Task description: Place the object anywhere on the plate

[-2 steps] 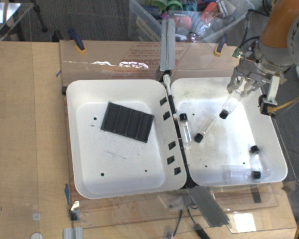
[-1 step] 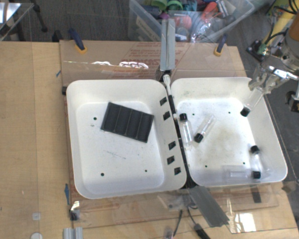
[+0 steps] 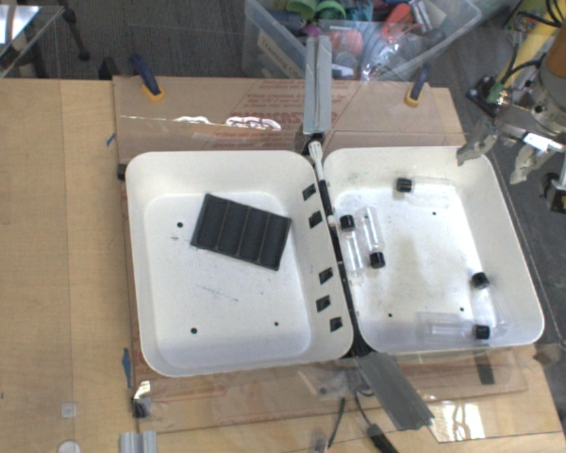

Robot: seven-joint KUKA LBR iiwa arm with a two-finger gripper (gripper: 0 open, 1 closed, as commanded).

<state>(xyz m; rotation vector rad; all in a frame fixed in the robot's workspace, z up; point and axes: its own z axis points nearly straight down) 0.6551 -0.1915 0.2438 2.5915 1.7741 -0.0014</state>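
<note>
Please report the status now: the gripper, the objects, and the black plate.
Gripper at right bin's far right corner. Black plate in left bin, bare. Clear tubes lie in right bin, none held.

Flat dark-grey rectangular ribbed plate (image 3: pixel 241 231) lies in the left white bin (image 3: pixel 160 347), upper-middle of the floor, rotated a bit so its long side slopes down to the right; 3 grooves split it into 4 strips. Nothing on top of it.

Clear plastic tubes w/ black caps lie flat in the right white bin (image 3: pixel 519 281), all well apart from the plate:
- 2 tubes (image 3: pixel 360 241) side by side near the bin's left wall, roughly parallel to it.
- 1 tube (image 3: pixel 453 327) along the front edge, cap at its right end.
- 1 tube (image 3: pixel 478 286) near the right wall, body hard to make out.
- Small black cap (image 3: pixel 403 186) towards the back; can't tell if a tube is attached.
</note>
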